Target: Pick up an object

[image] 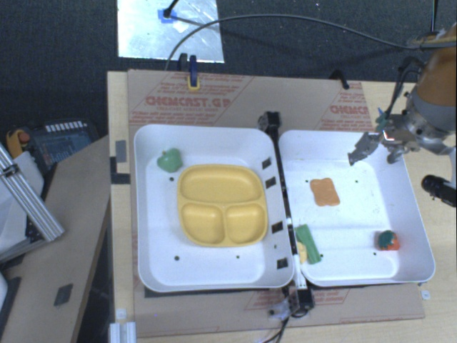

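Dark carpet surrounds a pale wooden bench [78, 191], on which a brown cardboard sheet [214, 95] printed with red lettering is laid. Two shallow white plastic bins are set side by side on the sheet, joined along a black central seam.

One yellow plastic plate [218, 204] with three compartments is seen in the middle of the left bin [146, 213]. One small green rounded toy [169, 161] lies at about ten o'clock from the plate, just beside its rim and apart from it.

Three loose objects are counted in the right bin [407, 191]. One flat orange piece shaped like a slice of toast [325, 191] lies near the bin's centre. One green and yellow elongated toy [307, 244] rests at about seven o'clock from the centre, against the bin's left wall. One small red and green rounded toy [387, 240] sits at about four o'clock, near the right wall. All three are well apart from one another.

One grey arm with an orange band [435, 84] is seen entering from the right. Its two-finger gripper [377, 148] hangs above the right bin at about one o'clock from the orange piece, well apart from it. Two dark fingers [360, 151] are seen spread apart, and nothing is seen between them.

One silvery square sheet [170, 18] lies on the carpet at twelve o'clock beyond the bench.
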Controlling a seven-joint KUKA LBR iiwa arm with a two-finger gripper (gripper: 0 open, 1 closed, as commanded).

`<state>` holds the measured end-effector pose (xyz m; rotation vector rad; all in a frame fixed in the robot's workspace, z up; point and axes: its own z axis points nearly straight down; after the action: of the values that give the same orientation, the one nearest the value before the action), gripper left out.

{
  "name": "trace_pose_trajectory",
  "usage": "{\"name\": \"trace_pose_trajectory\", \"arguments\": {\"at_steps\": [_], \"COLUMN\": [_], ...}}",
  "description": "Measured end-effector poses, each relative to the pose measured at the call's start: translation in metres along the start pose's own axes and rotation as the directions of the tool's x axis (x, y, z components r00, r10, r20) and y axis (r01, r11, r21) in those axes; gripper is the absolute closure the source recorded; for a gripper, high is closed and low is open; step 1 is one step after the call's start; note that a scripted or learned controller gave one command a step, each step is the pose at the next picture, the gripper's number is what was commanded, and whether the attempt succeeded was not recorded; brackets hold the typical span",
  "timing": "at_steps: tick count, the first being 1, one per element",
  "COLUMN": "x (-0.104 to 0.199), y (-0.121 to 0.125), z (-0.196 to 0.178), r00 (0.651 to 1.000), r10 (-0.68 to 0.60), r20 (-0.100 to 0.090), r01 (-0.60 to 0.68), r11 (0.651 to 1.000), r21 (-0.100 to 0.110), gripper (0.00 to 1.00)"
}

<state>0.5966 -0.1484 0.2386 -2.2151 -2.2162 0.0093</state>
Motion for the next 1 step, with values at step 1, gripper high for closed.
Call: {"name": "trace_pose_trajectory", "arguments": {"at_steps": [1], "x": [0.0004], "y": [0.0023], "z": [-0.0068], "r00": [1.0], "r10": [-0.003], "r20": [0.002], "r01": [0.003], "r11": [1.0], "r21": [-0.012], "gripper": [0.0]}}
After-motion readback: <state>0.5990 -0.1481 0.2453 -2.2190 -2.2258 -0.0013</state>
